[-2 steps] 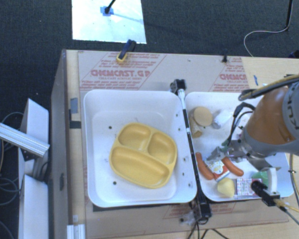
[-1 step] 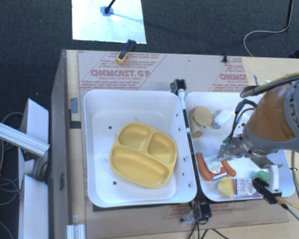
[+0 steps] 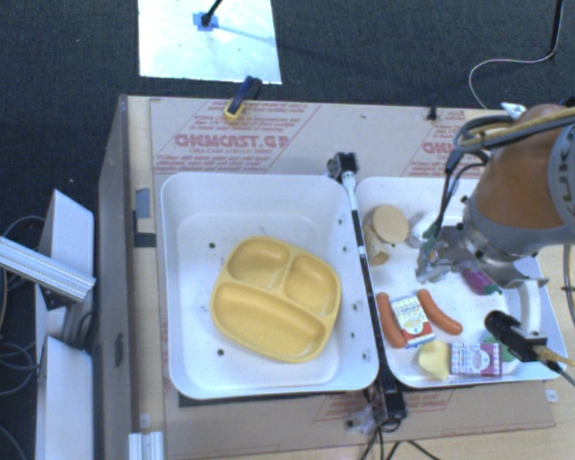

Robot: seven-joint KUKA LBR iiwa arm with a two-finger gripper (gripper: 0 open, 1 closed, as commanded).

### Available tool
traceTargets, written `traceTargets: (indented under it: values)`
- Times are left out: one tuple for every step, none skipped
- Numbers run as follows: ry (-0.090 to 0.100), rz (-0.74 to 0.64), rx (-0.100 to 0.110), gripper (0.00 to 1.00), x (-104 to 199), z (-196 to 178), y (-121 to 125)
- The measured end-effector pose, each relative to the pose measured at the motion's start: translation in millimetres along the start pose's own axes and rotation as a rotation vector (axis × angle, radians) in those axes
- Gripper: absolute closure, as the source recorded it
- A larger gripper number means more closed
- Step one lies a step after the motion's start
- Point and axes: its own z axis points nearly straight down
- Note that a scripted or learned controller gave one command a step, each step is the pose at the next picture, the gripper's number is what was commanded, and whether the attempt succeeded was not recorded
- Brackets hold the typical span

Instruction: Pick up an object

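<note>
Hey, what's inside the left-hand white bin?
One yellow three-compartment plastic tray lies in the shallow white bin; the bin floor beneath the tray is covered.

Two bins, two sausages, one yellow tray.

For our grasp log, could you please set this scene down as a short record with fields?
left bin: holds a yellow divided tray
right bin: holds a tan bun, an orange sausage, a second sausage, a small packet between them, a yellow wedge and a pink-and-white carton
tool: over the right bin, just right of the tan bun
arm: reaches in from the right
held object: none that I can make out
</note>
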Motion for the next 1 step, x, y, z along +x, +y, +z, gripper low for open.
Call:
traceTargets:
  values:
    - [0.0,0.001,0.001,0.0,-0.4,0.3,-0.3]
